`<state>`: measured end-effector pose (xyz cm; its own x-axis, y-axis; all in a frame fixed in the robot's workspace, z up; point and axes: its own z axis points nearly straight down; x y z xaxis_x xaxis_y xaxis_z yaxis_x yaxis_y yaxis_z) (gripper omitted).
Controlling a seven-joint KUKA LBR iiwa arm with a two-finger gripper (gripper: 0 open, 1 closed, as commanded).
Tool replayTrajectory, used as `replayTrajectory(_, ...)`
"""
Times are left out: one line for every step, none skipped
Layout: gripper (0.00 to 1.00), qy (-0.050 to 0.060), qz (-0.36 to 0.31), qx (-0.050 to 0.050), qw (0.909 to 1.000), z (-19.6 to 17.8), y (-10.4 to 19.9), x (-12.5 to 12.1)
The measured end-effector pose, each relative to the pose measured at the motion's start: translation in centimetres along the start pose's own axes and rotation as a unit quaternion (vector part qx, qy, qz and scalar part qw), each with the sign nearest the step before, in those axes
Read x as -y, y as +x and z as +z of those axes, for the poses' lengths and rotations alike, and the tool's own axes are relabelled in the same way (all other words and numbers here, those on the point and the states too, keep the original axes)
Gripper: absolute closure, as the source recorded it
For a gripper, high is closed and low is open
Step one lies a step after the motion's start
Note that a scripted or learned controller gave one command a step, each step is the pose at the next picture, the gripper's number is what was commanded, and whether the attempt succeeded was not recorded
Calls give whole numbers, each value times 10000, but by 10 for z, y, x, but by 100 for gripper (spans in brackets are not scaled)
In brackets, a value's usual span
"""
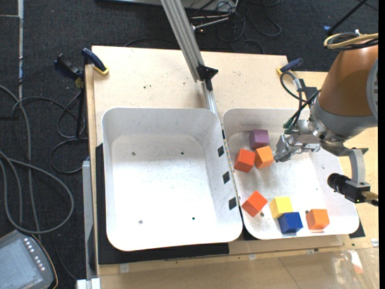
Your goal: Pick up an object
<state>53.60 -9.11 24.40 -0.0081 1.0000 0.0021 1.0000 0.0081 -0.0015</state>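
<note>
The right bin (322, 188) holds several small cubes. A purple cube (259, 138) lies at its back, with an orange cube (264, 156) and a red-orange cube (244, 160) just in front of it. Near the front lie another red-orange cube (254, 202), a yellow cube (280, 206), a blue cube (290, 222) and an orange cube (317, 219). My gripper (283, 153) reaches in from the right, low in the bin, right beside the orange cube at the back. Nothing shows between its fingers.
The left bin (114, 161) stands beside the right one, sharing a middle rim. A slanted metal rail (180, 29) runs down from the top to the bins' back edge. Clamps (90, 59) sit at the bench's back corners. Cables lie on the dark floor.
</note>
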Motion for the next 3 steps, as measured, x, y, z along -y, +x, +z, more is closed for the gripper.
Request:
replayTrajectory(100,-22,1,5,10000,-7,53,-20)
replayTrajectory(100,-19,2,5,10000,-9,98,-35)
replayTrajectory(100,-16,2,1,10000,-10,156,-44)
